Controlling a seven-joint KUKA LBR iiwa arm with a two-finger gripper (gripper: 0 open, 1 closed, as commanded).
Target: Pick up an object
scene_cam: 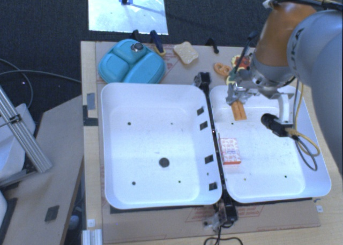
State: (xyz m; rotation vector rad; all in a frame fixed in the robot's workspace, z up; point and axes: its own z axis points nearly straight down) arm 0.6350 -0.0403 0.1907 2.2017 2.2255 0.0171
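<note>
Claw over orange obj, right bin.

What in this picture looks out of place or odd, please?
Several things lie outside the bins, on the bench behind them: a blue divided tray, a piece like toast and a small orange item. Inside the right bin, a small box lies close to the divider. Nothing looks spilled or broken.

The arm enters from the right side of the camera view, its grey body filling the upper right corner. The orange band sits above the wrist, which angles downward and to the left. The gripper points down below the wrist.
</note>
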